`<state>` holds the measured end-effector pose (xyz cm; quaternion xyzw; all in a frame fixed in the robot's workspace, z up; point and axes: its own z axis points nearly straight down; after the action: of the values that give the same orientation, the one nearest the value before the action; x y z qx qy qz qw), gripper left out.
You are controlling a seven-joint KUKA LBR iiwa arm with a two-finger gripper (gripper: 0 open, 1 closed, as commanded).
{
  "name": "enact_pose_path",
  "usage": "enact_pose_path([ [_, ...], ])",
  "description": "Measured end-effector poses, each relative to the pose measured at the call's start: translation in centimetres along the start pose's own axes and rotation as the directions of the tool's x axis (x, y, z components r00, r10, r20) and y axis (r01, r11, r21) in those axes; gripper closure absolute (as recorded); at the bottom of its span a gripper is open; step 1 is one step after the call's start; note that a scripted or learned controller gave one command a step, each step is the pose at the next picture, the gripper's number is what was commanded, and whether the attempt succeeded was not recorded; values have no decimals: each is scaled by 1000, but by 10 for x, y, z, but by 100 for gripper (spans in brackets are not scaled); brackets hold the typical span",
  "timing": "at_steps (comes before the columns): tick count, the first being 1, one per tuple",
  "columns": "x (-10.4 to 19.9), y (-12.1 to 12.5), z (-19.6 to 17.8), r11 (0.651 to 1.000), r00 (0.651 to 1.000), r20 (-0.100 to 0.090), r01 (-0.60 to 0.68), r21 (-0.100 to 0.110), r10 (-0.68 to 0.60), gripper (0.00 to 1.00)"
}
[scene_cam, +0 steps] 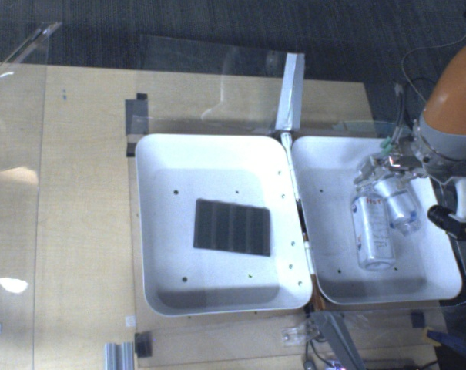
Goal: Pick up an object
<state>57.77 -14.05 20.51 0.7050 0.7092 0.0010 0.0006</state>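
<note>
From my remote seat I take the right bin (440, 287) as my reference for everything. The silvery can (373, 237) lies on its side on that bin's floor, roughly in the middle, with its long axis running from the bin's far wall toward its near wall and its near end well short of the near rim.

The gripper (388, 169) hangs over the far half of the right bin, just above the can's far end. A clear, glassy shape (402, 206) sits under it and overlaps the can's upper right side. I cannot tell whether that is a second item or part of the tool. Glare and clutter there blur the outlines, so I cannot tell whether the hand is apart, together or clamped on anything, and I see nothing that is plainly held.

The arm (456, 91), with its orange band, comes in over the right bin's far right corner, and some thin cables trail around it.

The left bin (152, 206) butts against the right bin's left wall. A dark ribbed pad (233, 227) lies flat on its floor, well apart from the right bin's wall. A grey metal strip (289, 91) rises from the right bin's far left corner, away across the wooden bench (71, 206).
</note>
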Motion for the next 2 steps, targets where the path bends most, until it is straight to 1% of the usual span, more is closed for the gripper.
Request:
enact_pose_path([
  [1,-15,2,85,995,995,-1,105,0,-105,0],
  [2,-1,17,117,990,990,2,143,-7,-143,0],
])
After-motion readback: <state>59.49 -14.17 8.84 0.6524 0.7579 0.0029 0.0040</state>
